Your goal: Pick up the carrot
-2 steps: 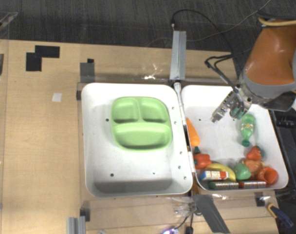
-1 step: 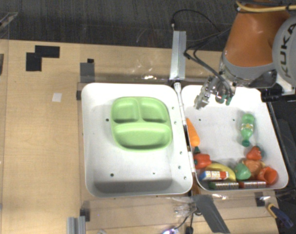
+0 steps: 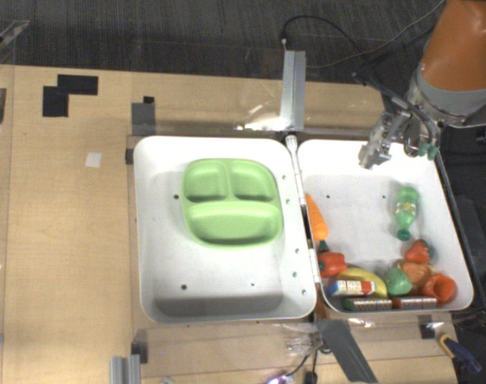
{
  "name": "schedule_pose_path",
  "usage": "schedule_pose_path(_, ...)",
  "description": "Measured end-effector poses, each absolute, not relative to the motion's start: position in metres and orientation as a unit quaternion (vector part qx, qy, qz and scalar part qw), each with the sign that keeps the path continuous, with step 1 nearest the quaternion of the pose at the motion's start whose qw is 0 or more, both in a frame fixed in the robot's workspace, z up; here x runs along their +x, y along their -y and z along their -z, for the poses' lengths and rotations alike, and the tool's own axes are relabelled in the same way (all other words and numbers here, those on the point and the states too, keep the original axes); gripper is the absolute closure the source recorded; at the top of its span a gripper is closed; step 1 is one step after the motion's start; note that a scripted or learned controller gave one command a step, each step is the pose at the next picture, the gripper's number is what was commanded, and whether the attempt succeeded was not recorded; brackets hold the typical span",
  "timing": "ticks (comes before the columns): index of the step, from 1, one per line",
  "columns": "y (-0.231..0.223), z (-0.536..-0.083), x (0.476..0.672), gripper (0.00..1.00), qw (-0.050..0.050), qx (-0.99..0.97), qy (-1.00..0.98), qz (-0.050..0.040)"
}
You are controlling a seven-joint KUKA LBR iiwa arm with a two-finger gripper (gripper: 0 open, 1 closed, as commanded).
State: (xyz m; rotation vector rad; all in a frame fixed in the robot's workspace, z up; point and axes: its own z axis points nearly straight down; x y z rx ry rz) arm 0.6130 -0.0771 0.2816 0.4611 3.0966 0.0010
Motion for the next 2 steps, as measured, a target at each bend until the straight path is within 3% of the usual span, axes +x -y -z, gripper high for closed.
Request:
schedule_pose_path(1, 0.047, -0.276, 0.557, 1.0, 0.004, 0.056, -0.998, -0.0005)
schedule_pose_path(2, 0.032, -0.277, 0.557, 1.0, 0.005, -0.089, -0.996, -0.0002)
